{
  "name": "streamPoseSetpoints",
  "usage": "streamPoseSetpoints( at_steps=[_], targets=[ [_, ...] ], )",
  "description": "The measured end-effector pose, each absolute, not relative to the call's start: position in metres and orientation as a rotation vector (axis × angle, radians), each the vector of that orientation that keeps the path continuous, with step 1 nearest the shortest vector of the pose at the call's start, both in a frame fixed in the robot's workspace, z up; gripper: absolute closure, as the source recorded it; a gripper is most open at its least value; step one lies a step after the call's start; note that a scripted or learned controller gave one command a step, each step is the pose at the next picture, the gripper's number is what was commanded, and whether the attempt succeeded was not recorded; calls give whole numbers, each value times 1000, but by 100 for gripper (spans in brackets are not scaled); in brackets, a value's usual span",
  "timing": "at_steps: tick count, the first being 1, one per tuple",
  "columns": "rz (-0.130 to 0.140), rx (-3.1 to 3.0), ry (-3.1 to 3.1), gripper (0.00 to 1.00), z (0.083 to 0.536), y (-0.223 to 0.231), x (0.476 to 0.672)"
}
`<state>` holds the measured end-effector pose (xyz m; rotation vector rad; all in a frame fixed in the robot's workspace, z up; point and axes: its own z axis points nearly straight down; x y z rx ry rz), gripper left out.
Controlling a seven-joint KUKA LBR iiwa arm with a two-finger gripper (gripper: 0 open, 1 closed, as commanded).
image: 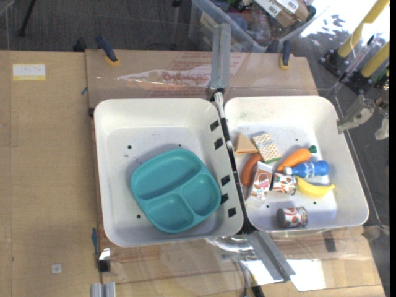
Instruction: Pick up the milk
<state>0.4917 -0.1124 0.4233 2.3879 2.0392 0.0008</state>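
Two shallow white bins are sitting side by side on the wooden bench (43, 166), meeting along a dark divider. The left bin (114, 119) is holding a teal sectioned tray (175, 190), which is lying toward the divider and leaving bare white floor open along the far wall and the left rim.

The right bin (284, 107) is carrying all the small things, bunched just beyond the divider in its middle and front; its far half is lying open. A banana (315, 188) is resting near the bin's right wall, with a blue and white bottle (307, 169) just behind it and a carrot (294, 157) touching that bottle. A red sausage-shaped piece (249, 169) is lying closest to the divider. The milk (262, 182), a small carton with red and white printing, is leaning just beside it, touching a second patterned carton (284, 183); no lettering on either is readable. A can (291, 216) is lying alone by the front wall.

The gripper (365, 113) is hanging outside the right bin's far right corner, well apart from the milk; whether it is spread or pressed together, I cannot tell.
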Motion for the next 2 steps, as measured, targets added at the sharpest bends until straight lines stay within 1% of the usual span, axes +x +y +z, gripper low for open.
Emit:
streamPoseSetpoints(
  at_steps=[1, 2],
  targets=[
    [-1, 2380, 2052, 0, 308, 18, 479],
    [-2, 2383, 2050, 0, 184, 33, 479]
  ],
)
